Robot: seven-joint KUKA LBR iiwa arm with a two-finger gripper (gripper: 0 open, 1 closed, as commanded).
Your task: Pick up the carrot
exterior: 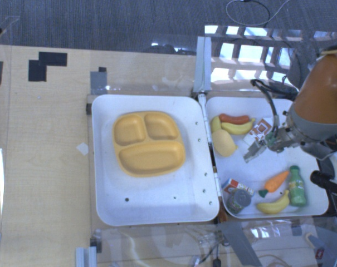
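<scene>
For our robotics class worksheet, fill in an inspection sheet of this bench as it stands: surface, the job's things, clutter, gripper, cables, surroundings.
Surface: wooden bench bearing a left bin and right bin, both shallow and white.
Job's things: carrot lies in the right bin's lower part, beside a green bottle.
Clutter: yellow divided tray in the left bin; in the right, two bananas, a red sausage-like item, a pale yellow fruit, a small can.
Gripper: gripper hangs above the right bin's middle, up-left of the carrot, holding nothing.
Cables: black cable along the arm; thin wire on the floor.
Surroundings: grey carpet beyond the bench.
</scene>
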